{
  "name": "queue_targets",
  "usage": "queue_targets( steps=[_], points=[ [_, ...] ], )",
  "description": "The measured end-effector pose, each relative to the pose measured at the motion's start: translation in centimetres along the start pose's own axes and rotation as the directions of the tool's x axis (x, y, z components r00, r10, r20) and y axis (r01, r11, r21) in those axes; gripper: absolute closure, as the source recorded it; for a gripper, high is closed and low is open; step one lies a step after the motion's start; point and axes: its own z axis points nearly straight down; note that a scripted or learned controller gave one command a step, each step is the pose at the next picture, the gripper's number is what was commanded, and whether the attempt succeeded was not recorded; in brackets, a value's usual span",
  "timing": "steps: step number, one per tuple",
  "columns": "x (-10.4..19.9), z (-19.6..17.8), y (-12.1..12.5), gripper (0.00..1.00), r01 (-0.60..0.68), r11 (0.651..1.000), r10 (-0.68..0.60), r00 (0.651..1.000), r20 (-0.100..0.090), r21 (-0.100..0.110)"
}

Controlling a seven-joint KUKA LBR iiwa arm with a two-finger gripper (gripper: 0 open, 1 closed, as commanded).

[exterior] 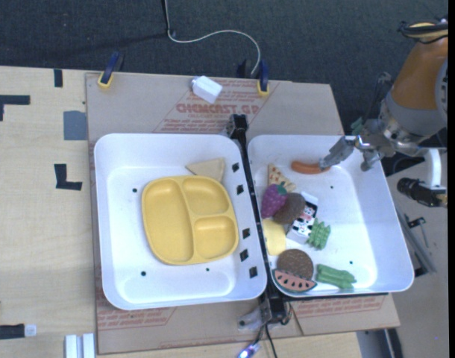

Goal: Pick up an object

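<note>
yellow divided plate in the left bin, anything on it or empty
Empty: all three compartments of the yellow divided plate show bare yellow.

A light wooden bench (33,222) carries a brown cardboard sheet (212,110) printed with red lettering, held at its far edge by two clamps (108,71). On the cardboard two white bins sit side by side, touching: the left bin (115,230) and the right bin (377,230). A small white box (206,89) with a white cable (205,36) rests near the far edge.
</note>
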Motion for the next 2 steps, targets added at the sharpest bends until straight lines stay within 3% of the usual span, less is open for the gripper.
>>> queue_targets(
  steps=[1, 2],
  points=[
    [4.7, 10.8, 2.8, 0.0, 0.0, 1.0, 0.0, 1.0, 0.002, -0.007],
    [8.0, 12.2, 5.4, 0.0, -0.001, 1.0, 0.001, 1.0, 0.001, 0.016]
  ],
)
